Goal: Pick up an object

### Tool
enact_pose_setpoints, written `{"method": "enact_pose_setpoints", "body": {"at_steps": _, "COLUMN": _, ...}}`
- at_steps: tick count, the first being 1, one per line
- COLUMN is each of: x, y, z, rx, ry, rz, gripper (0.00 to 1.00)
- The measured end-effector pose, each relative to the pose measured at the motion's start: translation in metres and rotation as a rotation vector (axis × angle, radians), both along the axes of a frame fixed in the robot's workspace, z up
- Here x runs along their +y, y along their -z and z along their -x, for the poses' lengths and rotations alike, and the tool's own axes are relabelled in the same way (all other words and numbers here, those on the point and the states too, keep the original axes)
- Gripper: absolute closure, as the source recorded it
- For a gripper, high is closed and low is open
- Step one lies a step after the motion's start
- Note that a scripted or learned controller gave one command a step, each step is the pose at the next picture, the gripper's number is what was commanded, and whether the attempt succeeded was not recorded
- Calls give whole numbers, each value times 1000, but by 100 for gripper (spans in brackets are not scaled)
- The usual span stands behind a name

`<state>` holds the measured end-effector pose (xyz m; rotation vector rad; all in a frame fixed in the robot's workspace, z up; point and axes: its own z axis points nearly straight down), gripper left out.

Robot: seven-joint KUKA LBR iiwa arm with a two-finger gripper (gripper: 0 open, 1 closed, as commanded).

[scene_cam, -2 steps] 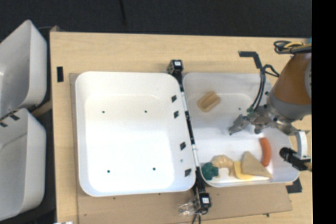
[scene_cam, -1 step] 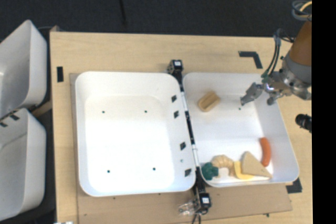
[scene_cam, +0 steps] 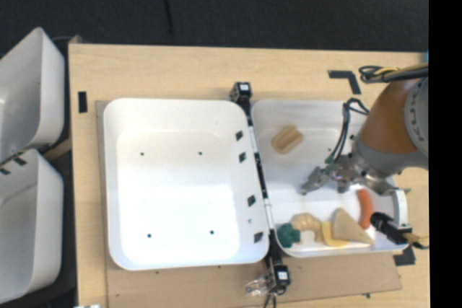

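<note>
Pincer (scene_cam: 315, 182) is hanging open and holding nothing over the right bin (scene_cam: 303, 112), so picking isn't happening yet.

A robotics lab: a plain wooden bench (scene_cam: 166, 72) bears two shallow white bins (scene_cam: 115, 155) clamped side by side, the right one holding toy food (scene_cam: 286, 139). A grey and orange arm (scene_cam: 393, 130) with loose cables reaches in over dark floor.
</note>
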<state>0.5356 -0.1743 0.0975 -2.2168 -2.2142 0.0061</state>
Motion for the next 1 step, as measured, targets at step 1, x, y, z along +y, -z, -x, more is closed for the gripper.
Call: {"method": "enact_pose_setpoints", "body": {"at_steps": 1, "x": -57, "y": -4, "z": -17, "rx": -13, "ry": 0, "rz": 6, "gripper": 0}}
